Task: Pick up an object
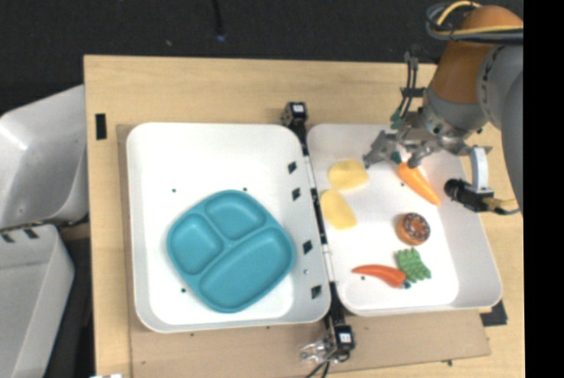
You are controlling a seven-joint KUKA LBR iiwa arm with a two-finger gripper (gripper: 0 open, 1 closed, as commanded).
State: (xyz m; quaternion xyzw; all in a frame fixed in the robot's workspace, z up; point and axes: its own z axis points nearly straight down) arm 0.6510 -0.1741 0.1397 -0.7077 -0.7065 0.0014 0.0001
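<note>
**Gripper Poised Over the Carrot in the Right Bin**

The gripper (398, 152) hung low over the far end of the right bin (471, 266), its dark fingers spread apart, one reaching toward the bin's middle and the other ending at the top of an orange carrot (419, 182). Nothing sat between the fingers. The carrot was a small, smooth, tapered orange piece lying at a slant, its thick end just under the gripper and its tip pointing away toward the bin's near right side.

Just left of the gripper lay a pale yellow piece (349, 174), with a second yellow piece (337, 210) below it. Nearer the camera sat a round brown doughnut (412, 228), then a green leafy piece (412, 265) touching a red chilli (381, 274).

No lettering could be read on any item.

The arm (463, 77) came in from the right, its orange band above the grey wrist, angled down steeply. Well to the left, the left bin (150, 156) held a blue divided plate (230, 249).
</note>
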